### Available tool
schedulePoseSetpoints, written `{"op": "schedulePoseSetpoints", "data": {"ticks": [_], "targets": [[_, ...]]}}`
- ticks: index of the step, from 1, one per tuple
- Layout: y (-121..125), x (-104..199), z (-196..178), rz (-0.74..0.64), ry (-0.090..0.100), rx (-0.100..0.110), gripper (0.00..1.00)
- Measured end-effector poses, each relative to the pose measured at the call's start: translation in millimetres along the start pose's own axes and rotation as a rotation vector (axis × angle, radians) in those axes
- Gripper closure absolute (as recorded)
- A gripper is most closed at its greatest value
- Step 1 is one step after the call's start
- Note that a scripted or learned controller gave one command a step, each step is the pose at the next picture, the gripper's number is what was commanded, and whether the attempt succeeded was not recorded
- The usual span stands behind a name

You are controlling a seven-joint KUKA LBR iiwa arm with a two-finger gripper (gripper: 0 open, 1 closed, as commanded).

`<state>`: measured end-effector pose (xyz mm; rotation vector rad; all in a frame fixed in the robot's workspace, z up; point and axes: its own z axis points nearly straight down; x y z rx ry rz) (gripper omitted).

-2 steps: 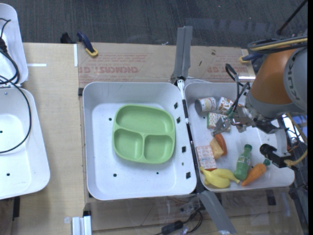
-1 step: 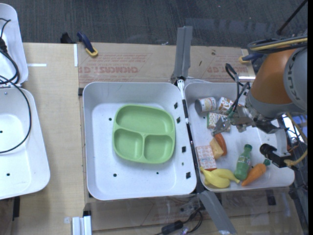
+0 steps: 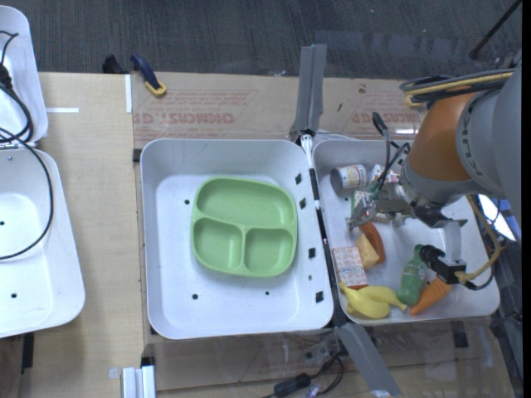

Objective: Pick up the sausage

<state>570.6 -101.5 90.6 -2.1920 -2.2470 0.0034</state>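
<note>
The sausage (image 3: pixel 376 239) is a short reddish-brown link lying in the right bin (image 3: pixel 473 305), near its middle-left, against a pale orange wedge (image 3: pixel 366 253). My gripper (image 3: pixel 375 214) hangs just above the sausage's upper end, at the tip of the grey arm with its orange band (image 3: pixel 440 143). The gripper's body hides the top of the sausage. Whether it touches the sausage cannot be told from this angle.
The right bin also holds a small can (image 3: pixel 351 176), a red-patterned packet (image 3: pixel 348 265), a banana (image 3: pixel 369 302), a green bottle (image 3: pixel 411 279) and a carrot (image 3: pixel 431 295). The left bin (image 3: pixel 166 247) holds a green divided plate (image 3: pixel 245 225).
</note>
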Motion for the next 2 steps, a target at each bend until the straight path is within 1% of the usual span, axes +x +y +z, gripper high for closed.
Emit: {"op": "schedulePoseSetpoints", "data": {"ticks": [1,2], "targets": [[-0.2,-1.7,-8.8,-0.001,-0.003,0.001,1.0],[8.0,37.9,-134.6,0.056,-0.002,-0.001,1.0]]}}
